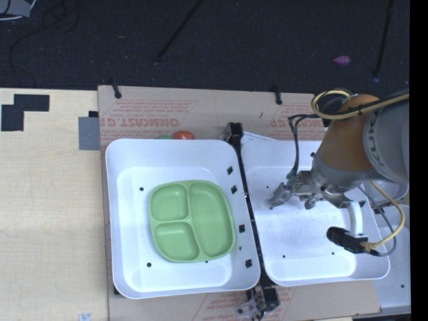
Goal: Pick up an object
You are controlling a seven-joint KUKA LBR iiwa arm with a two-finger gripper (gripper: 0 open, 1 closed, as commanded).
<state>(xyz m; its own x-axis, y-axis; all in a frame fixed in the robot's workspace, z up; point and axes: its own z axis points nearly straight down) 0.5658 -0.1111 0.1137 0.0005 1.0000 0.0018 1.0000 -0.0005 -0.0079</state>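
Note:
A light green plate [192, 220] with three compartments lies flat in the middle of the left white bin [127, 172]. My gripper [293, 202] hangs low over the right white bin [301, 266], near its upper left part, well to the right of the plate and across the divider between the bins. Its fingers [276, 200] are spread open and nothing is between them. The grey arm with its orange band [348, 136] covers the right bin's upper right corner.
A small red-orange thing [182, 136] with a bit of green beside it sits just behind the left bin's far rim. Black clips [234, 131] join the bins along the middle. A cardboard sheet [174, 112] lies under both bins. Pale wood bench lies to the left.

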